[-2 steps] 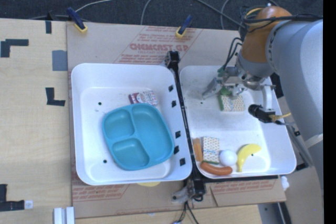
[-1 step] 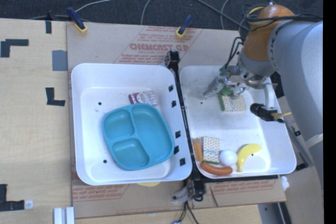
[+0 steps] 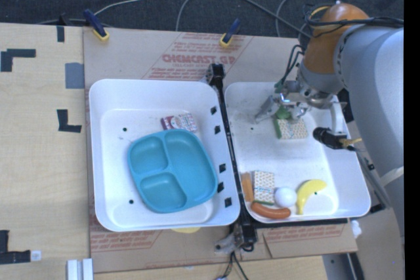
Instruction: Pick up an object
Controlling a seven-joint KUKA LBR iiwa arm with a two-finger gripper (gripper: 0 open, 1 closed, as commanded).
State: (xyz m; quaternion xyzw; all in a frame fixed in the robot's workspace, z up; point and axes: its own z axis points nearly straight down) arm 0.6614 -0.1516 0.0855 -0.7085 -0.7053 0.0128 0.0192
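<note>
The two-finger gripper [image 3: 283,108] hangs over the back of the right white bin [image 3: 341,206], its fingers spread apart, directly above a small flat packet with green and tan print [image 3: 293,128] lying on the bin floor. The packet looks light, thin and stiff-edged, best pinched across its narrow width. A yellow toy banana [image 3: 309,193], white ball [image 3: 285,196], sausage [image 3: 271,211] and patterned square block [image 3: 264,184] cluster well apart near the front; nothing crowds the packet.

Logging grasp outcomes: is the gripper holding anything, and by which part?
Cannot be told. The gripper is right over the green-edged sponge, but its fingertips are too small to read.
</note>
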